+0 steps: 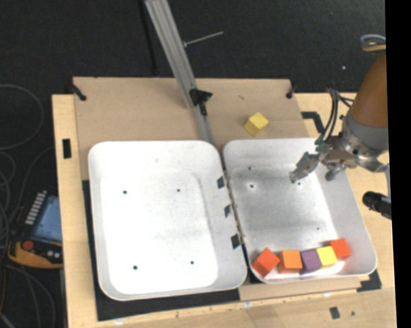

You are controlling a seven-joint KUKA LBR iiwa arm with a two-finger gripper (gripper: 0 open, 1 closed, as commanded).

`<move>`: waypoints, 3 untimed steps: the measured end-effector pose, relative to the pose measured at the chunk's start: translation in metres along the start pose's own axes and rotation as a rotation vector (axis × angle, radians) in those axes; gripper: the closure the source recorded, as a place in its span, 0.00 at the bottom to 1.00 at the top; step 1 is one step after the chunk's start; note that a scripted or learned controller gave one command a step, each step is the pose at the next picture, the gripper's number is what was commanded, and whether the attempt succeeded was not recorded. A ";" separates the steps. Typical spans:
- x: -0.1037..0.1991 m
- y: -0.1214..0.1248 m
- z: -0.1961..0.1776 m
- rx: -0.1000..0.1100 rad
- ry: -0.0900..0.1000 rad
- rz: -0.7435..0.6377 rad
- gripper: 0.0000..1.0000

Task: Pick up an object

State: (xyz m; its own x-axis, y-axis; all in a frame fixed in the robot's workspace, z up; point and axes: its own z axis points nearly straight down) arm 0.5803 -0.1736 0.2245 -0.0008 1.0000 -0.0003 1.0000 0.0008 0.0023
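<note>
Several small blocks lie in a row along the near edge of the right bin (260,192): an orange-red block (266,261), an orange block (290,259), a purple block (310,259), a yellow block (326,256) and a red-orange block (340,248). A yellow cube (256,123) rests on the bench behind the bins. My gripper (317,169) hangs over the right bin's far right part, fingers spread apart with nothing between them, well away from the row of blocks.
The left bin (153,215) lies beside the right one. A slanted metal rail (178,60) rises from the bench behind the bins. Cables and a handheld pendant (39,229) lie off the bench at left.
</note>
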 end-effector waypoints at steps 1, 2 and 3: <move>0.053 -0.035 0.068 0.010 0.003 -0.004 0.00; 0.080 -0.063 0.128 -0.002 -0.002 0.004 0.00; 0.069 0.025 0.127 -0.006 -0.002 -0.003 0.00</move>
State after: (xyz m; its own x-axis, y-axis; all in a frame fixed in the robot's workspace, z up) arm 0.6052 -0.1046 0.0979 -0.0038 1.0000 -0.0023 1.0000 0.0038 0.0081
